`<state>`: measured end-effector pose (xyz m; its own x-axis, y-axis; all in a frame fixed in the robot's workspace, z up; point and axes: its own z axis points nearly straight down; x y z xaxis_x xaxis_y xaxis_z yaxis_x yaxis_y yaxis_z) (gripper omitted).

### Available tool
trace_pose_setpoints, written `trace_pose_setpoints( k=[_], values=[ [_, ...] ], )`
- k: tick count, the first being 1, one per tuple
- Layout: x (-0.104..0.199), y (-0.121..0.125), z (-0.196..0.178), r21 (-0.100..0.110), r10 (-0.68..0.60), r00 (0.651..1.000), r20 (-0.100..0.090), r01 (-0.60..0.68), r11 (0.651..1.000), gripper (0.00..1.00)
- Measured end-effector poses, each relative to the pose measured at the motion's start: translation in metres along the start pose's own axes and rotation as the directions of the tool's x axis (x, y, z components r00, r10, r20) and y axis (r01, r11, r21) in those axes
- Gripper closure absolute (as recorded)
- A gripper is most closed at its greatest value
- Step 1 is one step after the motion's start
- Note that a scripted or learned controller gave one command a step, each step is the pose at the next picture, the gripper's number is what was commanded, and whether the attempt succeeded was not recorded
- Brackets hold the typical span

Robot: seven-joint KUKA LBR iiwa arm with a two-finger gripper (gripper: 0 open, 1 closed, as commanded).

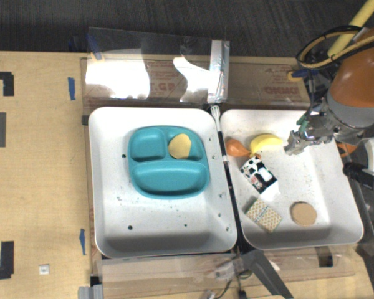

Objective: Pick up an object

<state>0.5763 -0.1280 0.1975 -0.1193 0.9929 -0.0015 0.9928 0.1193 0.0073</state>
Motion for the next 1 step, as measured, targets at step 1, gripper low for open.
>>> trace_pose_setpoints(
  k=[1],
  values=[
    [-0.0004, -0.0016, 0.0029, 0.006, 0.001, 1.000, -0.001, -0.001, 1.000, 0.00]
  ],
)
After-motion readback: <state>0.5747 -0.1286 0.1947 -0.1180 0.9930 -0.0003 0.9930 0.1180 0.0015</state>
